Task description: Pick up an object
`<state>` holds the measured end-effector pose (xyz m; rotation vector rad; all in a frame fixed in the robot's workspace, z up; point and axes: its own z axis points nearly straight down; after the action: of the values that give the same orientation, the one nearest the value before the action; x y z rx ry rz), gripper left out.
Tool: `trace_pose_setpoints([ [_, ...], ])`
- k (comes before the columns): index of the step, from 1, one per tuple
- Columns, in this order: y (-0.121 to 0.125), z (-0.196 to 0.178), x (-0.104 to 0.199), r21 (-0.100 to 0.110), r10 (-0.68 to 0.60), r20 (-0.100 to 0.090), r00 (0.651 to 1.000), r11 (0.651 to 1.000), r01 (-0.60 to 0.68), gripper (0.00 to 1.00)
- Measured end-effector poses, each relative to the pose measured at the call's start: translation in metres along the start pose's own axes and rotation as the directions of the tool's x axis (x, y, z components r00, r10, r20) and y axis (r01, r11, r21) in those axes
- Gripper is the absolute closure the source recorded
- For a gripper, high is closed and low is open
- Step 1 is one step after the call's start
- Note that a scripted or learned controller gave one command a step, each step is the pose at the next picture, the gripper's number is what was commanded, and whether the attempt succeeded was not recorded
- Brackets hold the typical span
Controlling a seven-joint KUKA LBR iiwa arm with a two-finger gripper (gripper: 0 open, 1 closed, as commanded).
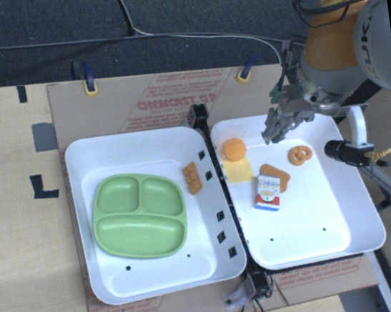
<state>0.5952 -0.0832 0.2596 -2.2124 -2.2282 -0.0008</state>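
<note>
Pretzel (298, 154) lies loose in right bin (337, 240); gripper (276, 132) hovers just beside, seemingly holding nothing, opening unclear, probably lining up.

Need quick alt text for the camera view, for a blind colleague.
The gripper hovers over the right bin's back edge, above an orange ball, yellow block, pretzel and small carton. The left bin holds a green divided plate.
</note>
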Motion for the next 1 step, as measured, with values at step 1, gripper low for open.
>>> trace_pose_setpoints([
  [1,0.0056,0.0201,0.0499,0.003,0.002,0.001,1.0,1.0,-0.002,1.0],
])
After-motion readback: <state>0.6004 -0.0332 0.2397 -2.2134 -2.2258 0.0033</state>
